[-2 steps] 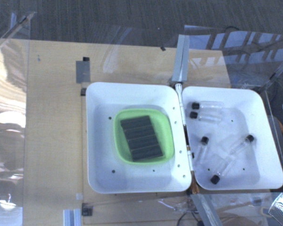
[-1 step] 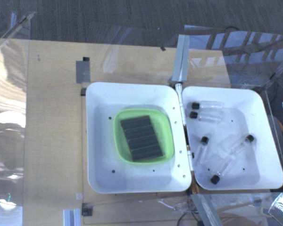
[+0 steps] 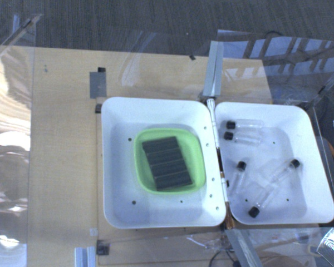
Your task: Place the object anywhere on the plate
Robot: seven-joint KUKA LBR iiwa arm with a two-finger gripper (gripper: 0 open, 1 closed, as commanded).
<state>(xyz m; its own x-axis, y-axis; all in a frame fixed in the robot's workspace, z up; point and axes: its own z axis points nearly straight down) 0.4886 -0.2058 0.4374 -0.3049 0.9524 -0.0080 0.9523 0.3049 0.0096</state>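
A light green square plate [image 3: 196,161] rests in the left white bin [image 3: 117,166]. On it lies a dark grey ribbed rectangular block [image 3: 167,163], set slightly askew. The right white bin [image 3: 312,166] holds several clear plastic vials with black caps: two side by side at the upper left [image 3: 242,130], one in the middle left [image 3: 240,174], one at the right [image 3: 284,171], and one near the front [image 3: 263,202].
A grey metal bar [image 3: 214,71] stands behind the seam between the two bins. A small dark bracket [image 3: 98,83] sits on the wooden bench behind the left bin. Clear plastic panels surround the bench.
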